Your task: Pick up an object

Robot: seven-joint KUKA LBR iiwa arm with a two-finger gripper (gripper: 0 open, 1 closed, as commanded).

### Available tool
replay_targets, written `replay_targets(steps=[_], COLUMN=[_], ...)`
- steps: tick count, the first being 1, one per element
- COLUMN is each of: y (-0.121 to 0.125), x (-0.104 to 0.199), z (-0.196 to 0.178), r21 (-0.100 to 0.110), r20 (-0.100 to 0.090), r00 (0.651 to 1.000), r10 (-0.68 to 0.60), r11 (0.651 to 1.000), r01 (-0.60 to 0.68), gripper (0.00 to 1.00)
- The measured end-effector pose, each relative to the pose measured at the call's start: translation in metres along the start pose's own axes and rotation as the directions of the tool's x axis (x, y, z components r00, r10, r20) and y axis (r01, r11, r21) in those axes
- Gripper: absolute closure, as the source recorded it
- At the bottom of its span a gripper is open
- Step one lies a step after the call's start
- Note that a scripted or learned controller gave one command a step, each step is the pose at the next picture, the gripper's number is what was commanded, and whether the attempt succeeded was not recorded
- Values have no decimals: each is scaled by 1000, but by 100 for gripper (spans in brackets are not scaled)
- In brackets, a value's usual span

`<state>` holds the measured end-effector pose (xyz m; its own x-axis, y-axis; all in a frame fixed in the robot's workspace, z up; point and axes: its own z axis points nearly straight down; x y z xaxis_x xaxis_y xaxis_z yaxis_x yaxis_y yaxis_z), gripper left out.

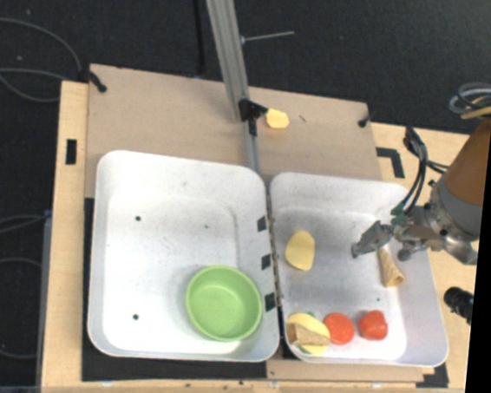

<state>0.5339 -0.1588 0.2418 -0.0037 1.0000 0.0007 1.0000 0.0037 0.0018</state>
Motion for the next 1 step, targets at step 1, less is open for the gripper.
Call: replay_targets(steps=[1], y=[0], x=[0], z=[0], r21=[-1], r20=[0], r00=[1000], r10=[1], r11=[1000], r01=[-1], gripper=[0])
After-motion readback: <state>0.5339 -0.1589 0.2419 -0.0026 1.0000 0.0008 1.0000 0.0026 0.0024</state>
